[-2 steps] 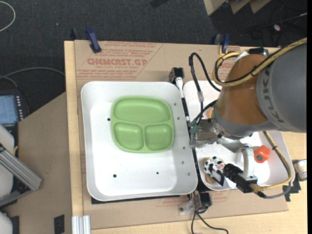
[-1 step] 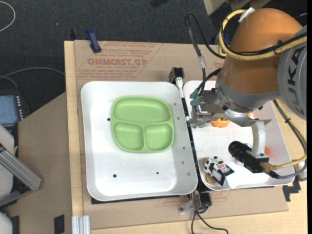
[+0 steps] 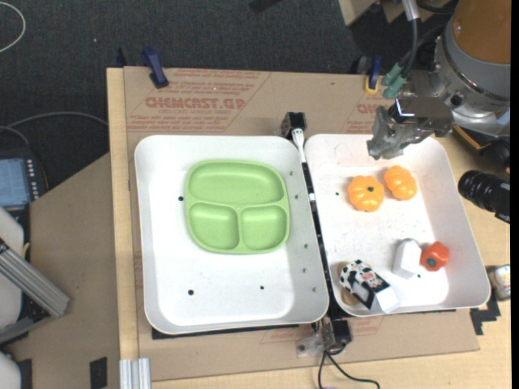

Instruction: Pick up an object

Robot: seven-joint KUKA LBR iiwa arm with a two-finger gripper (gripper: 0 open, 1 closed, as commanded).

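We see the end effector hanging over the far part of the right bin, above and just beside two small orange pumpkins that lie side by side. Its fingers look close together with nothing between them, though the slant of the view leaves us unsure, so we cannot tell its state. Nearer the front of that bin lie a white block touching a red tomato, and a black-and-white toy. The left bin holds a green divided plate. Both bins rest on the cardboard-covered tabletop.
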